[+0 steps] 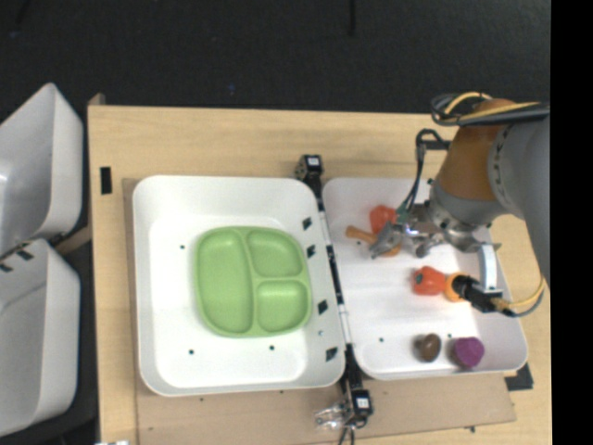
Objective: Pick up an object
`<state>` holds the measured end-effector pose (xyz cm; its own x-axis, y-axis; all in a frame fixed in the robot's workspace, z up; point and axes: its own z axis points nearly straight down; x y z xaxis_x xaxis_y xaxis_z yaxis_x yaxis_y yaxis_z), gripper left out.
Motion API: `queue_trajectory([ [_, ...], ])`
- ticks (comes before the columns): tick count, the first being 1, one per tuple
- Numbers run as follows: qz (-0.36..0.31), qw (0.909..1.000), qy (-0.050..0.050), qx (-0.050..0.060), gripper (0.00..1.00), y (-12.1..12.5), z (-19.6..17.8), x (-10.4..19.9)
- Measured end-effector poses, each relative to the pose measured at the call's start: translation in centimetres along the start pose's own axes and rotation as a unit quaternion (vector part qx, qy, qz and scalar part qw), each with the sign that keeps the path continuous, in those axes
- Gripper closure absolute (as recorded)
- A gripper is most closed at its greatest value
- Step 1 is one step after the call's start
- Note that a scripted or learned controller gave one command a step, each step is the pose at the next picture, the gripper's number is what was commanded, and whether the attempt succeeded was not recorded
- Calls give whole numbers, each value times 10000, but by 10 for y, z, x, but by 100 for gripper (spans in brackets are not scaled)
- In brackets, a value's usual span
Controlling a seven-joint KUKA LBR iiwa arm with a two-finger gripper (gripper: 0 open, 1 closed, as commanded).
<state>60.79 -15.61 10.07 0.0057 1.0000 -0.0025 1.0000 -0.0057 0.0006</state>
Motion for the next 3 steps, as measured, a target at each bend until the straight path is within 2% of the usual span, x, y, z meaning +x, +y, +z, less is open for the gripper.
queue_trajectory([
  [1,22,10000,6,-3,100,0,-11,-1],
  [2,9,10000,6,-18,100,3,-56,-8],
  [3,-13,10000,3,-28,100,1,-120,-11],
])
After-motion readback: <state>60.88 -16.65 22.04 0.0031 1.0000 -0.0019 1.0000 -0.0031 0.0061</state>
